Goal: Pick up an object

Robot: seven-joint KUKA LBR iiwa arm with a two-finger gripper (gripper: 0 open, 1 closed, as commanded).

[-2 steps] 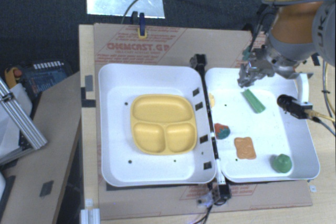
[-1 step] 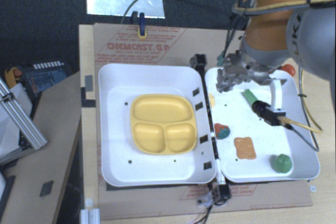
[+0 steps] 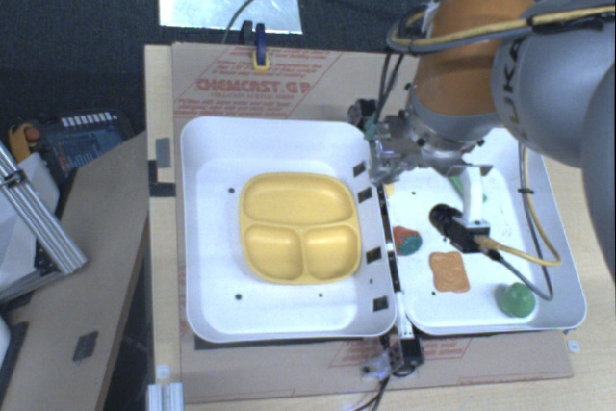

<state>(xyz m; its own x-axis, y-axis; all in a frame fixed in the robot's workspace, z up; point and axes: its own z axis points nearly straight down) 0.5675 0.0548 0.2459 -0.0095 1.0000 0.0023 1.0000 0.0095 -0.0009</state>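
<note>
In the right bin [image 3: 563, 289], a small red and teal object [image 3: 407, 240] lies near the divider. A flat orange-brown piece [image 3: 449, 270] sits just in front of it, and a green ball [image 3: 516, 299] rests near the front right corner. My gripper [image 3: 385, 161] hangs over the back left part of the right bin, close to the divider between the bins. It is behind and above the red and teal object. The bulky orange and grey wrist [image 3: 472, 53] hides much of it. I see nothing held in it.
The left bin [image 3: 207, 207] holds a yellow divided plate [image 3: 296, 226] in its middle. Both bins rest on a cardboard sheet [image 3: 255, 82]. The arm covers the back of the right bin.
</note>
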